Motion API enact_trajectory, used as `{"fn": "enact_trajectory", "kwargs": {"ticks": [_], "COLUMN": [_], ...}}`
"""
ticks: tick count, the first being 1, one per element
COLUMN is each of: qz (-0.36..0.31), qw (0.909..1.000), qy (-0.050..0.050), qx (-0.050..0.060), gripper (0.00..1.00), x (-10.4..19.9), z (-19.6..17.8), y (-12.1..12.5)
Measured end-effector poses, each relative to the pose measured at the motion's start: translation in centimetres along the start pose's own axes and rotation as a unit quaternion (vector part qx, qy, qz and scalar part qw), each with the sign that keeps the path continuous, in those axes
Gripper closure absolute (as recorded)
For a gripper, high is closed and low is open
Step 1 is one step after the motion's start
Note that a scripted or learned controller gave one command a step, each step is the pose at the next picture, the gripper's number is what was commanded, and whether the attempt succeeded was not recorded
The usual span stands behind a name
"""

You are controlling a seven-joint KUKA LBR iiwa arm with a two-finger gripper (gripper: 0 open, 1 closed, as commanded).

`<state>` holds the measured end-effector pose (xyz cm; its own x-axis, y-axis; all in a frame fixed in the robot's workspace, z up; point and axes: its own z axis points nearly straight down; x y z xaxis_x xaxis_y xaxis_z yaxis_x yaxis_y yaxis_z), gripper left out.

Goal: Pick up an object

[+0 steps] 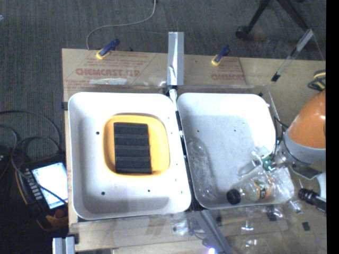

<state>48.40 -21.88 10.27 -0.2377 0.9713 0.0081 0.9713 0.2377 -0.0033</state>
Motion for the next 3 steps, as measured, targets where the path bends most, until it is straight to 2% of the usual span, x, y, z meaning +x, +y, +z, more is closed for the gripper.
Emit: {"fn": "enact_trajectory", "kwargs": {"ticks": [1,2,3], "qz": [0.000,0.055,0.054], "qw": [1.0000,0.9985,0.9986], "qy": [0.000,-0.004,-0.004], "qx": [0.000,-0.001,-0.001], "gripper": [1.00,1.00,1.00], "x": [0.0,4.9,5.0], "z": [-0.9,-9.4,-10.3], "y": [0.1,2.9,3.1]}}
